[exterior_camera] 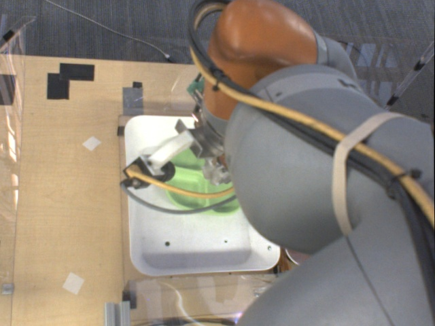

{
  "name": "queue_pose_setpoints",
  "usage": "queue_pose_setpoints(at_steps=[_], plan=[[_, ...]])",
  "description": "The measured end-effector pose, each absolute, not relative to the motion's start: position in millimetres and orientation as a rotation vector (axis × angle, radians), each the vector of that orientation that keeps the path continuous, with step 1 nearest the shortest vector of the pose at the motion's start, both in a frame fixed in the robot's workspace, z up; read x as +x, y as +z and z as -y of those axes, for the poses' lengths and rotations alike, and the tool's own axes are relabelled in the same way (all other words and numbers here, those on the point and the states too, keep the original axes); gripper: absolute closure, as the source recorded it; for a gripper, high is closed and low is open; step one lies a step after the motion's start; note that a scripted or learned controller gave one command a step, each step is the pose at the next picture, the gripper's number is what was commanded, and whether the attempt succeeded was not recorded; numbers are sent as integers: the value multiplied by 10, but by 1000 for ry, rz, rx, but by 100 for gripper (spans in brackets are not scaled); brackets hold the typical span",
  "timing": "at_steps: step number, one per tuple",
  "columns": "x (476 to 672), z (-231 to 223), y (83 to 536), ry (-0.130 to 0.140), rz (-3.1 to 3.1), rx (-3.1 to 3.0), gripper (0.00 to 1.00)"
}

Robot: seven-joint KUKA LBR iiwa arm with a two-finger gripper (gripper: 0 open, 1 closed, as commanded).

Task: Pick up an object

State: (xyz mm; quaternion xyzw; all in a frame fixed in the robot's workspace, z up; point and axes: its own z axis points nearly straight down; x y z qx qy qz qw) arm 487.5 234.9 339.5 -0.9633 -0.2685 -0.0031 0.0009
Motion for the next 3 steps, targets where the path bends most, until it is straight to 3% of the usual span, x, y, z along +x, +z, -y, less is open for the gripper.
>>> queue_pose_setpoints(at_steps=[1, 2, 3], plan=[[4862, -2345, 2649, 6, 661, -3073, 100], [4861, -2340, 2011, 4, 319, -3127, 100], [4879, -2351, 3562, -15, 528, -3092, 100]])
